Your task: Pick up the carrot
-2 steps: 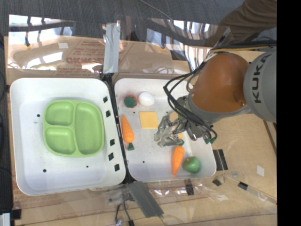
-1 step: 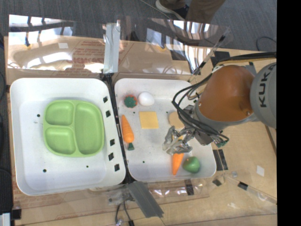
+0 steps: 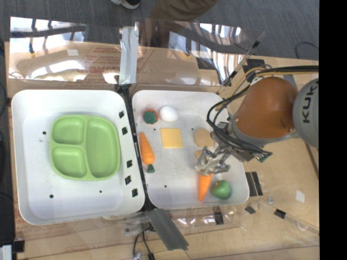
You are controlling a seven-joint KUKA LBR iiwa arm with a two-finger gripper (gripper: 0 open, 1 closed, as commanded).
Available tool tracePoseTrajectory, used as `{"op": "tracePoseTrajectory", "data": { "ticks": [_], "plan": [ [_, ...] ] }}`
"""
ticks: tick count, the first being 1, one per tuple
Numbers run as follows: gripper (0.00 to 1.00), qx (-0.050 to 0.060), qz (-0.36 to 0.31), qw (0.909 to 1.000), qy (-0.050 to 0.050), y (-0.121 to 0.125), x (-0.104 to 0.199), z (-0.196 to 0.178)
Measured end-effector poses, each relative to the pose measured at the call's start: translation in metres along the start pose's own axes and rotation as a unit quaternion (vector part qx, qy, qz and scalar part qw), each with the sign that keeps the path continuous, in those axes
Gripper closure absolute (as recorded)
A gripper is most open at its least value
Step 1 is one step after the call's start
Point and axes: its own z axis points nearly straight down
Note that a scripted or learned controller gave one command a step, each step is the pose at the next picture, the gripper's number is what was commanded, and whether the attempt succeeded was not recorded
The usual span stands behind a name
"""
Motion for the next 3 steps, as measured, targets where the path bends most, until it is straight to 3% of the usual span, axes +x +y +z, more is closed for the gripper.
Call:
{"op": "tracePoseTrajectory", "data": {
  "ticks": [1,2,3],
  "plan": [
    [1.0,-0.002,-0.029,0.9996,0.0,0.025,0.022,0.01],
    [1.0,0.0,0.027,0.9996,-0.001,0.012,-0.018,0.013],
    [1.0,0.002,0.111,0.9938,-0.001,-0.032,-0.033,-0.009]
  ]
}}
